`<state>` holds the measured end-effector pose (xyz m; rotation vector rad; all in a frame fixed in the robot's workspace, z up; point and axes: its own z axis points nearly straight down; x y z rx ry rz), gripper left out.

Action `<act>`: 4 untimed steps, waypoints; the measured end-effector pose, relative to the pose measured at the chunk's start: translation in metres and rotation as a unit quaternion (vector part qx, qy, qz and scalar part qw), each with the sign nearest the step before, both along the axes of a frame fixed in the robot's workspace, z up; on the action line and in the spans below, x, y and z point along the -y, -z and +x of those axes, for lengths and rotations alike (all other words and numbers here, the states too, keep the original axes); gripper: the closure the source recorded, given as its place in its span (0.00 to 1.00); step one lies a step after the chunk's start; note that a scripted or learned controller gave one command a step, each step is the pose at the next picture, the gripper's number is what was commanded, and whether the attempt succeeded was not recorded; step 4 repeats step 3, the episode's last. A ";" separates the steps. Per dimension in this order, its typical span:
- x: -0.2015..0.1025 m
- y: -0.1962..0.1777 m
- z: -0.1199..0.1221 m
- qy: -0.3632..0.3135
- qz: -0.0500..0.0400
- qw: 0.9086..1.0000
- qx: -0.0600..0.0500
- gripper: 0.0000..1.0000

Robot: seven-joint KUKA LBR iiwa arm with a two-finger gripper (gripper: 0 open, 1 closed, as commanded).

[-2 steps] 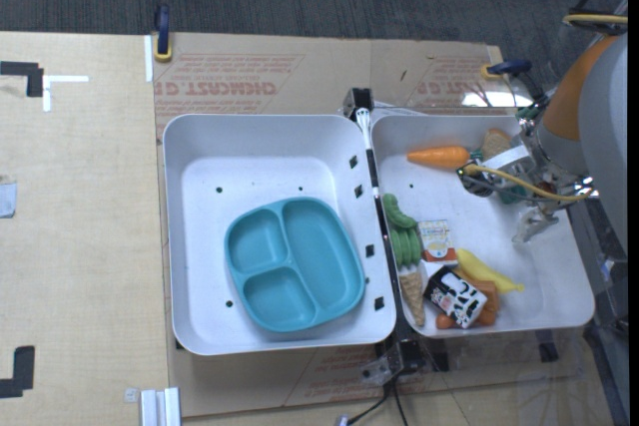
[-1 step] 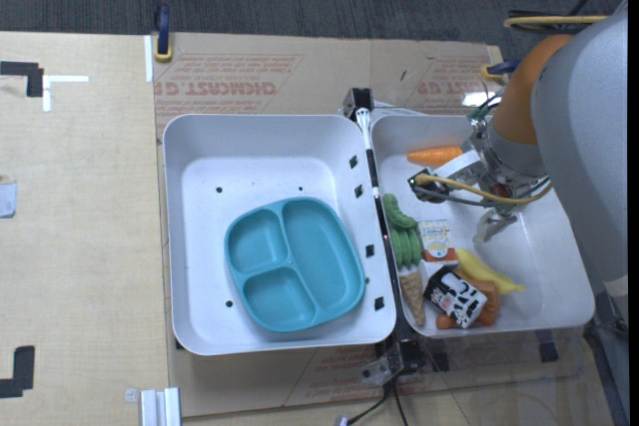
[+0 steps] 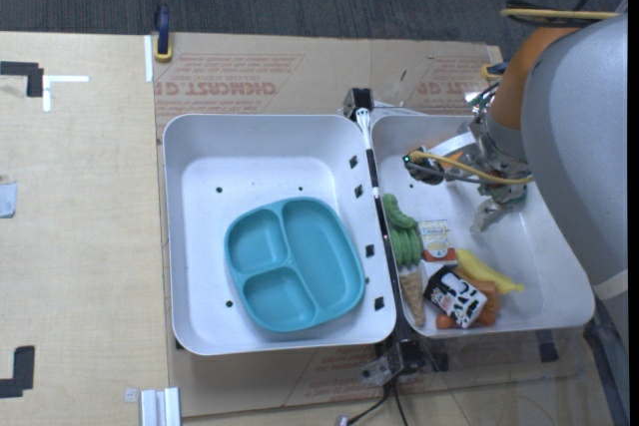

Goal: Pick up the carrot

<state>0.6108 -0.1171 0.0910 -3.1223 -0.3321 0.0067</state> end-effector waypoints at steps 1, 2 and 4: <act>0.070 0.001 0.035 -0.009 0.001 1.000 -0.002 0.00; 0.017 0.000 0.012 0.000 0.001 1.000 -0.001 0.00; -0.020 0.001 0.031 0.005 0.001 1.000 -0.003 0.00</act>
